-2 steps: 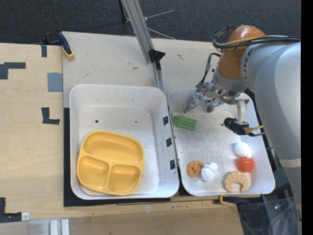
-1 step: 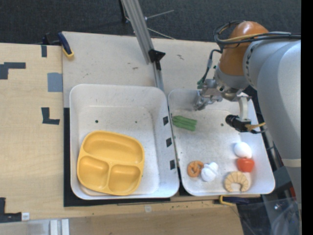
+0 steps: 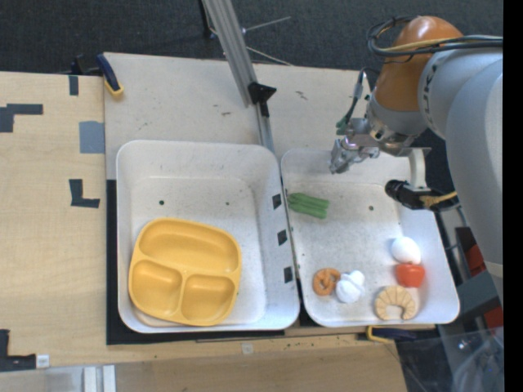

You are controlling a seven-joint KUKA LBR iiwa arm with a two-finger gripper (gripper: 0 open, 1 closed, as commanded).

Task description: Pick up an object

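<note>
Gripper point(image 3: 341, 158) hovers over right bin's point(image 3: 372, 227) far edge, holding nothing; can't tell jaw gap. Green pod point(image 3: 308, 205) lies just below it; egg point(image 3: 405, 249), tomato point(image 3: 411, 274), croissant point(image 3: 397, 302), pretzel point(image 3: 326, 281) sit nearer the front.

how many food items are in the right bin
6: a green one at upper left; pretzel and white piece at the front; egg, tomato and croissant at front right. None looks hidden.
</note>
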